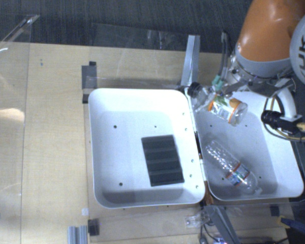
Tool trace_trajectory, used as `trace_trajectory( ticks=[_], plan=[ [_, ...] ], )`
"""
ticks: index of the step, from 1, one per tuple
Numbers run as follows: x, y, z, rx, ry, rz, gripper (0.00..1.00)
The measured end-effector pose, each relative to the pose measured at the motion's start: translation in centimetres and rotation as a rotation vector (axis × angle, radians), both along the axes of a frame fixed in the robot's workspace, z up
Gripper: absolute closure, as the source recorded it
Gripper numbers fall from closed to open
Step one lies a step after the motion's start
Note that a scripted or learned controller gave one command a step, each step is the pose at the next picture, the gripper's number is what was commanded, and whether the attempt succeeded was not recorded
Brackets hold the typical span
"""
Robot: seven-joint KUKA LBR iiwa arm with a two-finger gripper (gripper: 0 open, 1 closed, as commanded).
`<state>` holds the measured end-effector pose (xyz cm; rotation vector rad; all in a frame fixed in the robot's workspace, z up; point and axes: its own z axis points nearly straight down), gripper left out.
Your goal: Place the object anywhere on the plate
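A black ridged plate [162,159] lies flat in the middle of the left bin [104,136]. My gripper [216,98] hangs over the far left corner of the right bin [284,161], shut on a small clear bottle with an orange cap [227,109]. The bottle is tilted, with its cap pointing right and a shadow on the bin floor below it. It sits to the right of the plate, across the wall between the bins.
A clear plastic bottle [229,166] with a coloured label lies on its side in the right bin's near half. Black cables [279,120] hang by the arm at the right. A clear upright panel [190,60] stands behind the bins.
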<state>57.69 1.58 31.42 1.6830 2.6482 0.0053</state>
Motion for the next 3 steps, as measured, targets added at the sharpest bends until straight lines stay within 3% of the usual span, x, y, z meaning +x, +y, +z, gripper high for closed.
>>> trace_trajectory(
  ticks=[1, 2, 3],
  plan=[
    [-3.8, 1.0, 9.4, 0.0, -0.003, -0.061, 1.0],
    [-1.8, 9.3, 2.3, 0.001, 0.003, -0.137, 1.0],
    [-3.1, 3.2, -8.5, 0.0, 0.004, -0.08, 1.0]
  ],
)
